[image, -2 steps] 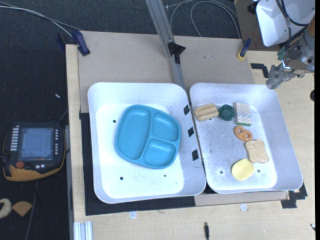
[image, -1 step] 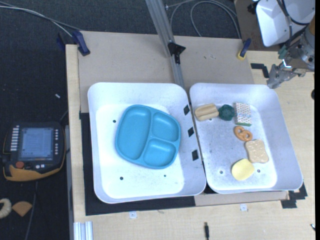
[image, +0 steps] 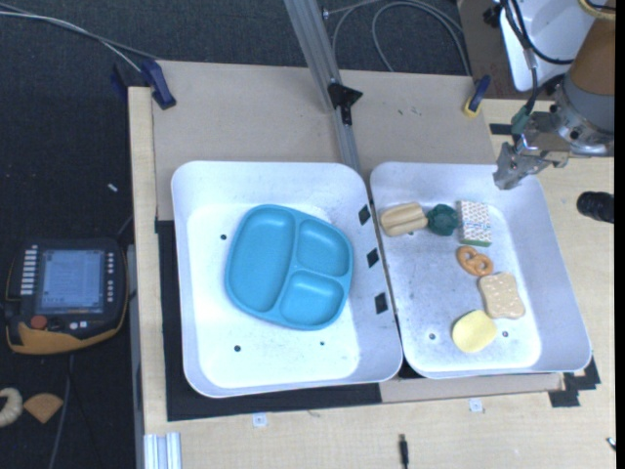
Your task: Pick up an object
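Note:
The right bin (image: 547,262) holds several small items. A tan roll (image: 402,218) lies beside a dark green ball (image: 444,220) and a small checkered box (image: 475,221). Below them are a brown pretzel (image: 476,260), a pale cracker (image: 502,295) and a yellow lump (image: 475,332). My gripper (image: 511,172) hangs over the bin's far right corner, above and to the right of the checkered box. It touches none of the items, and nothing is seen in it.
The left bin (image: 195,262) carries a blue divided plate (image: 290,265). A metal pole (image: 317,27) rises slantwise behind the bins. Blue clamps (image: 156,84) grip the bench's far edge. A teach pendant (image: 68,286) lies on the floor at left.

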You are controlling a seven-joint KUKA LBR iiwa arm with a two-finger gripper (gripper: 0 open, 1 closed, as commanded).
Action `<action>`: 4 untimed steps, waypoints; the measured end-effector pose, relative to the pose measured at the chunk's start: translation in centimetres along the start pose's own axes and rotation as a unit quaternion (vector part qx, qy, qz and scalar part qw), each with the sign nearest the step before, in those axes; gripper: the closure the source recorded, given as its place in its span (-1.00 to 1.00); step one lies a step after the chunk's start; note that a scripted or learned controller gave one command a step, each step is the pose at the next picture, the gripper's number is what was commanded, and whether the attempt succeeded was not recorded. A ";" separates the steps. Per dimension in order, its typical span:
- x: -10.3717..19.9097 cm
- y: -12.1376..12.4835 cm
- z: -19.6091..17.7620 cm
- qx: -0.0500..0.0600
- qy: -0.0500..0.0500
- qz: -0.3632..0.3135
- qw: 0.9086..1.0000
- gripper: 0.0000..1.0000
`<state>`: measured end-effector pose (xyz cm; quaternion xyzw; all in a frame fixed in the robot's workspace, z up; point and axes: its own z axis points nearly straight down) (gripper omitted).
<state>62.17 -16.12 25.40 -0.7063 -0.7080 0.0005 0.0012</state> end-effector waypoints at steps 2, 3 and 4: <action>9.7 -2.9 1.5 0.000 0.000 -0.001 1.000 1.00; 15.1 -4.5 1.1 0.000 0.000 -0.001 1.000 1.00; 21.2 -5.2 1.3 0.000 0.001 -0.002 1.000 1.00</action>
